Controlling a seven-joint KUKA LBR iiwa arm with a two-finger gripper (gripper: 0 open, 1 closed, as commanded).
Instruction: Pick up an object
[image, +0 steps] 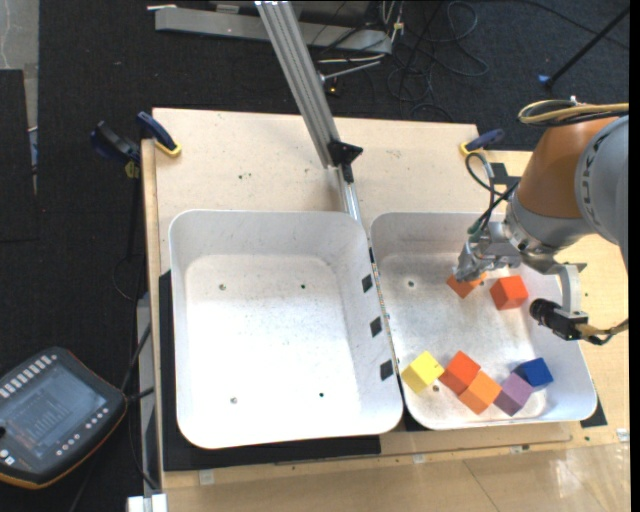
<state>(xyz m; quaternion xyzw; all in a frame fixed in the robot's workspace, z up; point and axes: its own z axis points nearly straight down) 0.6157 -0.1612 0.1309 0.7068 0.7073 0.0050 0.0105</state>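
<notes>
**End effector low over an orange block in the right bin**

Over the right bin (400, 240), the arm (580, 180) reaches in from the right and its end effector (472, 268) sits low at the bin's upper middle. Directly beneath it lies a small orange block (461, 287), touching or nearly touching the tip; whether the block is actually between the fingers cannot be told, nor whether they are apart or together. Just beside it, to the right, rests a second orange block (510, 291). Near the bin's front edge a cluster of blocks lies close together: a yellow block (423, 370), a red-orange block (461, 369), an orange-tan block (481, 391), a purple block (513, 393) and a blue block (535, 373). The left bin (190, 250) sits alongside, both on the pale surface (250, 160). A grey handheld controller (50, 415) lies off the surface at lower left.
</notes>
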